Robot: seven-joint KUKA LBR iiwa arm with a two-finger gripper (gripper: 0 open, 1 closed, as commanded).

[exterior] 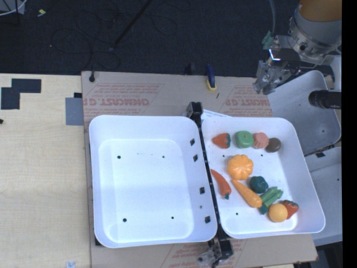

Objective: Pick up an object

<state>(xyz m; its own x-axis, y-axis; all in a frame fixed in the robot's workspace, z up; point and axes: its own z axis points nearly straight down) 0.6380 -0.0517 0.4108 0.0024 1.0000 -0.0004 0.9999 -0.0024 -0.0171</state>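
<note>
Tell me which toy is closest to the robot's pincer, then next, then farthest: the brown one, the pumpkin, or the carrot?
From the pincer:
1. Brown toy, at the right bin's back edge.
2. Orange pumpkin, mid-bin.
3. Carrot, toward the front.

The tool (pixel 266 80) hangs above the cardboard beyond the right bin (pixel 304 175), clear of its far rim. In that bin lie an orange pumpkin (pixel 240 167), a carrot (pixel 247 194), a red chili (pixel 221 183), a green round piece (pixel 243 139) and other toy food. The left bin (pixel 100 172) sits beside it on the table (pixel 39 177).
</note>
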